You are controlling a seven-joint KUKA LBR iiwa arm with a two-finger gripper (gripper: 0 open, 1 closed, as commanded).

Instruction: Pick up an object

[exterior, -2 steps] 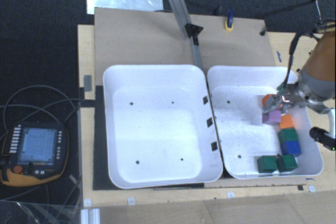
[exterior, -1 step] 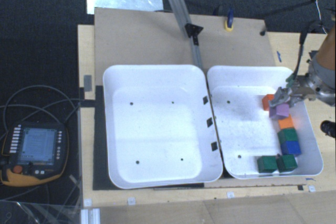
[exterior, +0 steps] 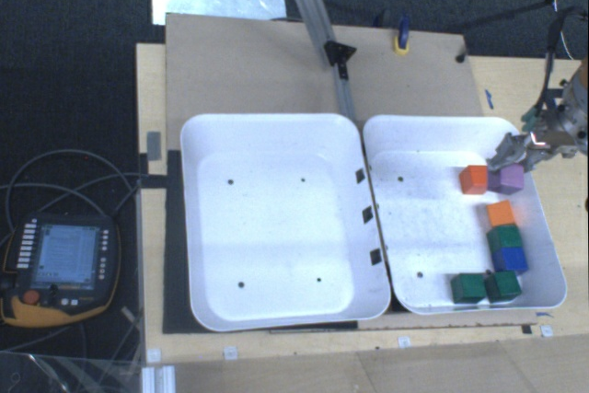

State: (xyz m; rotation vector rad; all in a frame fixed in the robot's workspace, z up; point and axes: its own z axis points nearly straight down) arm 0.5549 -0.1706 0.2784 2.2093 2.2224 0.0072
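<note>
two white bins sit side by side on a tan bench (exterior: 258, 69). right bin (exterior: 414, 143) holds coloured blocks along its right side. gripper (exterior: 512, 152) hovers touching the purple block (exterior: 507, 179); i cannot tell its opening.

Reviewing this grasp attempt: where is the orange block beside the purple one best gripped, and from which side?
Probably from straight above, across the near and far faces of the orange block. Its right face sits against the purple block, where the gripper hovers, so fingers would not fit there. The bin floor around its other sides looks bare.
</note>
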